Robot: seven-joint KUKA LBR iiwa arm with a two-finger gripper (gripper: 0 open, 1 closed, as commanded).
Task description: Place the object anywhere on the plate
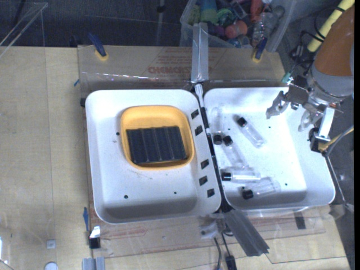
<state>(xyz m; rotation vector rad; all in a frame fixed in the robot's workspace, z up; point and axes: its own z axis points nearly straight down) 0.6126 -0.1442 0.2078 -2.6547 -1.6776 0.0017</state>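
A yellow plate point(130, 121) lies in the left bin point(104, 167). A dark ribbed rectangular object point(156, 144) rests flat on the plate and covers most of its middle. Several clear vials with black caps lie scattered in the right bin point(292, 167): one point(248, 130) near the centre, a pair point(220, 139) by the divider, and others point(243, 177) toward the front. My gripper point(291, 112) hovers over the right bin's far right corner. It is open, with nothing between its fingers, and it is well away from the plate.
A black-clipped divider point(201, 145) runs between the two bins. A clear tub of colourful toys point(233, 7) stands behind the bins. The arm's wrist point(334, 55) and cables occupy the right side.
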